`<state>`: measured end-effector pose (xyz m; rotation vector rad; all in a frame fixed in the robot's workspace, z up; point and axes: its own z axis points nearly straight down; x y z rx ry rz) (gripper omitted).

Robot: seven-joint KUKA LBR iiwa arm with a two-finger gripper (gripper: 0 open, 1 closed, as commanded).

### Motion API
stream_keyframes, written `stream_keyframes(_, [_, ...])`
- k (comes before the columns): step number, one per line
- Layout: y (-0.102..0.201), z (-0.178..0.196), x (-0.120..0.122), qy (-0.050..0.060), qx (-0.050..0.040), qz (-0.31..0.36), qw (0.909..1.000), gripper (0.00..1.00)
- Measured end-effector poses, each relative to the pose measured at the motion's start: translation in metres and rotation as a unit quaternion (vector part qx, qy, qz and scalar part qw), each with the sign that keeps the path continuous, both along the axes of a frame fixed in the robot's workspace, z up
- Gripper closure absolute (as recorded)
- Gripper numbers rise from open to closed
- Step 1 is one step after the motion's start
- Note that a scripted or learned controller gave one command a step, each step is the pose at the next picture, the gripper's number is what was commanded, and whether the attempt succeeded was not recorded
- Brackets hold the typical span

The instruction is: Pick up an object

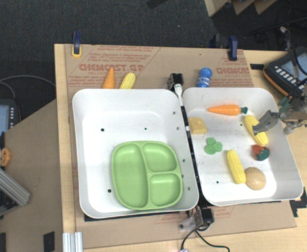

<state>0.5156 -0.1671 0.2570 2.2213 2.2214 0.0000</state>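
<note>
The right bin [279,190] holds several toy foods: an orange carrot [224,109], a yellow cheese block [197,125], a green leafy piece [212,146], a corn cob [235,166], a second corn cob [255,128], a red and green piece [260,152] and a tan potato [255,178]. My gripper [280,124] hangs over the bin's right rim. It is open, and its left finger [267,121] points at the upper corn cob, close beside it. Nothing is between the fingers.
The left bin [90,114] holds a green divided plate [147,175]. Behind the bins on the cardboard lie a small carrot [108,79], a corn cob [127,80], a black clip [175,80] and a blue bottle [204,77]. A black device [287,75] sits at far right.
</note>
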Motion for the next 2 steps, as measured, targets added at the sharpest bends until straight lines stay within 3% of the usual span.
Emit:
stream_keyframes(1, [0.038, -0.152, 0.008, 0.008, 0.0030, 0.001, 1.0000, 0.00])
stream_keyframes(2, [0.069, -0.174, -0.026, 0.002, 0.0013, 0.000, 1.0000, 0.00])
